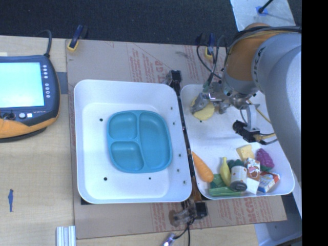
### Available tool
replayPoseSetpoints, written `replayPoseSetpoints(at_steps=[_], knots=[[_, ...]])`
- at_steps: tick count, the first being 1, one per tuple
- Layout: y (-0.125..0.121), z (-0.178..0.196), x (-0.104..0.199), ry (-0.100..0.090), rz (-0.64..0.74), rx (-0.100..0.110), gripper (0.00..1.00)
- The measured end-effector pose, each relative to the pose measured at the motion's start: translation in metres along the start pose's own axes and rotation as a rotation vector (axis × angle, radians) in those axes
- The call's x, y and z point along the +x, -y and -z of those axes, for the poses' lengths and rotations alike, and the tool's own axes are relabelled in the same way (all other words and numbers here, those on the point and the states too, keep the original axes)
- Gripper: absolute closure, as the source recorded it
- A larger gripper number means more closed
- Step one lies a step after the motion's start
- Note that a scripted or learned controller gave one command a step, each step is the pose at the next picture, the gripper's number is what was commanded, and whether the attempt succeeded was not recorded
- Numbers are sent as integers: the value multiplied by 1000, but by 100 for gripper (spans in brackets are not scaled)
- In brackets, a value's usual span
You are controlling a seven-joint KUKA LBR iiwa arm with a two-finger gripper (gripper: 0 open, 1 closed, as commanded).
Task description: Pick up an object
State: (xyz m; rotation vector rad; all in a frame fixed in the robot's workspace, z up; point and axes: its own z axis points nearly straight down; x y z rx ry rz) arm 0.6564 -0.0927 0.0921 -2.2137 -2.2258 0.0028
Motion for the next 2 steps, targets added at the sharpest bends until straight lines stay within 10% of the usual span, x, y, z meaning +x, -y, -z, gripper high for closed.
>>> replayPoseSetpoints(at_steps=[2], knots=[[0, 0, -3, 0, -2, 0, 0]])
